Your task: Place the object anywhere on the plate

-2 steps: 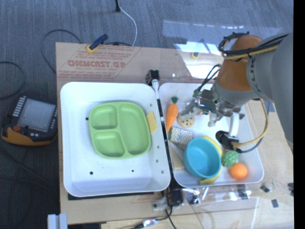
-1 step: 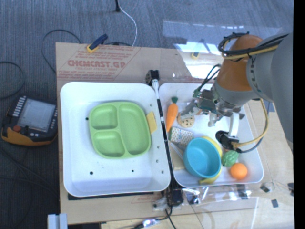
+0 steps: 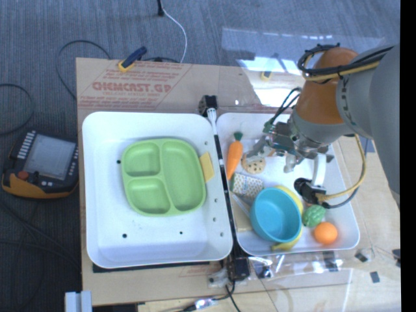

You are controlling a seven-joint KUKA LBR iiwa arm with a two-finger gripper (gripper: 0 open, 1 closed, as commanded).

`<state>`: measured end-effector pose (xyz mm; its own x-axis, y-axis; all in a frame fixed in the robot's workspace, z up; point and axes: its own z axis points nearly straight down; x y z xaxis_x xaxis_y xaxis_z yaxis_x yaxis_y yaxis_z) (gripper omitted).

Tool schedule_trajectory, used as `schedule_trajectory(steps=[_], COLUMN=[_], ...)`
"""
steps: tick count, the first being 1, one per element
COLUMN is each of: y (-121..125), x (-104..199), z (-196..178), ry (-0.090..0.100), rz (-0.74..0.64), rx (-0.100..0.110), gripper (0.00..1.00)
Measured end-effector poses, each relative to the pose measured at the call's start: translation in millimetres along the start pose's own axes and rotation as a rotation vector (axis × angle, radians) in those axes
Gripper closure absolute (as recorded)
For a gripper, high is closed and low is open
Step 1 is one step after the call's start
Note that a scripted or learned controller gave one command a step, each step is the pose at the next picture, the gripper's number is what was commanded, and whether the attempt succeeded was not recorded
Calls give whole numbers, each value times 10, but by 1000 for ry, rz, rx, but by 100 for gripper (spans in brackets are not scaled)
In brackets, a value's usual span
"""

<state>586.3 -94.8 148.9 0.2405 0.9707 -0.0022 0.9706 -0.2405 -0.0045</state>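
The green three-compartment plate lies in the left bin with nothing in its compartments. My gripper hangs over the upper middle of the right bin, below the orange wrist band. Its fingers look spread and open, and I see nothing between them. Just below and left of the gripper lies a round speckled cookie. An orange carrot with a green top rests against the bin's left wall.
The right bin also holds a blue bowl on a yellow piece, a grey patterned wedge, a green broccoli-like toy and an orange ball. A small yellow block touches the plate's right rim. A pendant lies off the bench at left.
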Motion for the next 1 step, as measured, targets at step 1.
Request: schedule_trajectory(steps=[1], y=[0], x=[0], z=[0], ry=[0], rz=[0], rx=[0], gripper=[0])
